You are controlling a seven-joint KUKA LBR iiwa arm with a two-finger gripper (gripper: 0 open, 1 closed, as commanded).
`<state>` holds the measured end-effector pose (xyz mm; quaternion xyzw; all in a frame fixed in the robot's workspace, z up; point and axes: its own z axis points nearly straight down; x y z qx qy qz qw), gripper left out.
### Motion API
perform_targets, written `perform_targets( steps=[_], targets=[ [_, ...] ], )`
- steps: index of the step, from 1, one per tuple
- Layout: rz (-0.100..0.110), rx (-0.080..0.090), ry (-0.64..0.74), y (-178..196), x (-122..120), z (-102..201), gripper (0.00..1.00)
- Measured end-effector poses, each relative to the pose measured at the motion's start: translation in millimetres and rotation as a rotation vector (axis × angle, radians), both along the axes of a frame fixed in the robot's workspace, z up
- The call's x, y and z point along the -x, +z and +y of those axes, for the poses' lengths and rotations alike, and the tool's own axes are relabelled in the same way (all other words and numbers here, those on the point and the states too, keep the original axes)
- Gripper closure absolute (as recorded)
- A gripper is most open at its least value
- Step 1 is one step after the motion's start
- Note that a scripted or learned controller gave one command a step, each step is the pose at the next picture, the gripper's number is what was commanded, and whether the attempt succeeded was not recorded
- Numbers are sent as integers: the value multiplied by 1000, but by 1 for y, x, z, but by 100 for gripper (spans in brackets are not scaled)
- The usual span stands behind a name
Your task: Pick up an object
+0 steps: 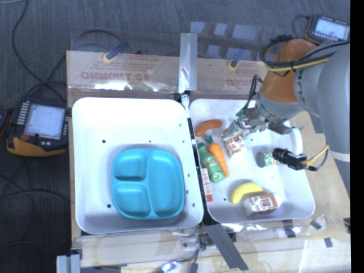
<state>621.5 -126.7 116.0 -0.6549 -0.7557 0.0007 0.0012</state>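
Observation:
The right bin (pixel 296 195) holds several items. A small white and red carton (pixel 234 143) lies near its middle, with my gripper (pixel 243 121) just above its upper right corner, close to it or touching it. An orange sausage shape (pixel 208 127) lies at the bin's top left. A carrot (pixel 218 157) and a green bottle (pixel 211 165) lie along the left wall. A yellow banana (pixel 245 190) and a brown carton (pixel 261 203) sit near the front. A small grey-green piece (pixel 265 158) lies to the right.
The left bin (pixel 91 124) holds a blue divided plate (pixel 148 183). A black fitting with a yellow cable (pixel 289 157) hangs over the right bin's right side. Cardboard (pixel 131 75) stands behind the bins. A handheld pendant (pixel 37 127) lies on the floor at left.

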Motion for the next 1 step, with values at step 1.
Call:
perform_targets(
  steps=[1],
  targets=[
    [-1, 2, -56, 117, 44, 31, 100]
  ],
)
